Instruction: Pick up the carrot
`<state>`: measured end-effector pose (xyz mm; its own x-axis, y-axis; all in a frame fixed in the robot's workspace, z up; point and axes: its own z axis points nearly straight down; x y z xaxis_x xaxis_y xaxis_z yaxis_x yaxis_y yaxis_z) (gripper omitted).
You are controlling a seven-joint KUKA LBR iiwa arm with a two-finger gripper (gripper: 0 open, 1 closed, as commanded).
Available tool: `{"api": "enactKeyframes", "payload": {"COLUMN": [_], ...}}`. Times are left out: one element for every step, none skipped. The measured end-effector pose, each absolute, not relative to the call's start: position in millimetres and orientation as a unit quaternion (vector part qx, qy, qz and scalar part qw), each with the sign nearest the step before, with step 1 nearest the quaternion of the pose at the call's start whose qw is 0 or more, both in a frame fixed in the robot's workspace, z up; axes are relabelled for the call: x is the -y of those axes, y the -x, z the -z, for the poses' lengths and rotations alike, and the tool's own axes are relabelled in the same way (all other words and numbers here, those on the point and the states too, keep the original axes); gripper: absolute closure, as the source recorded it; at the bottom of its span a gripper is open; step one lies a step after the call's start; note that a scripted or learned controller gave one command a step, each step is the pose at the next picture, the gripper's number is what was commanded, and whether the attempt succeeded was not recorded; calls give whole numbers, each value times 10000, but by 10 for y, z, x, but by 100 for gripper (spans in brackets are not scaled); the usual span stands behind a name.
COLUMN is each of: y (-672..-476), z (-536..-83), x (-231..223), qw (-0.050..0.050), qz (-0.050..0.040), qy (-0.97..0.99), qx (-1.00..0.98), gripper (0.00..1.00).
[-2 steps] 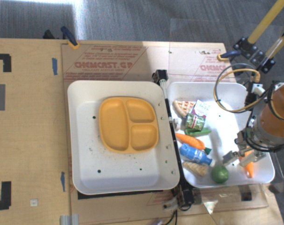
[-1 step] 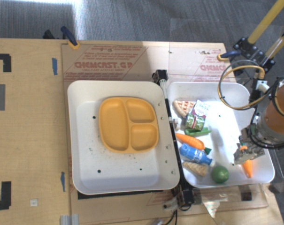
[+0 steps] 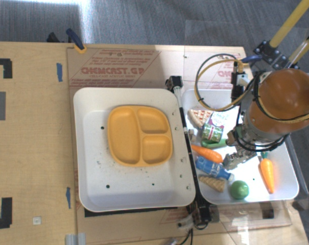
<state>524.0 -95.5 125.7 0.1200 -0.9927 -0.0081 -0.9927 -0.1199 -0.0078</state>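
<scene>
Camera view: claw (image 3: 235, 158) hangs beside a carrot (image 3: 207, 153); its state I cannot tell

The left bin (image 3: 88, 188) is occupied at its centre by a yellow divided plate (image 3: 140, 135); open floor is left along its lower and left margins. The right bin (image 3: 289, 185) is crowded. Its upper and middle area is covered by the arm (image 3: 277, 103) and looped cables (image 3: 215, 80). A can (image 3: 212, 132), a carrot (image 3: 207, 153), a blue bottle (image 3: 213, 168), a cone (image 3: 213, 183) and a green ball (image 3: 239, 189) are packed close together at lower left. A second carrot (image 3: 267, 173) lies apart near the right wall, with bare floor around it.
</scene>
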Motion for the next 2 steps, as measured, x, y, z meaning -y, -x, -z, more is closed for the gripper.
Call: {"api": "enactKeyframes", "payload": {"y": [-5232, -5619], "z": [-1255, -904], "x": [1013, 955], "qw": [31, 44], "qz": [11, 30], "qy": [7457, 7091], "qx": [-6663, -7051], "gripper": [0, 0]}}
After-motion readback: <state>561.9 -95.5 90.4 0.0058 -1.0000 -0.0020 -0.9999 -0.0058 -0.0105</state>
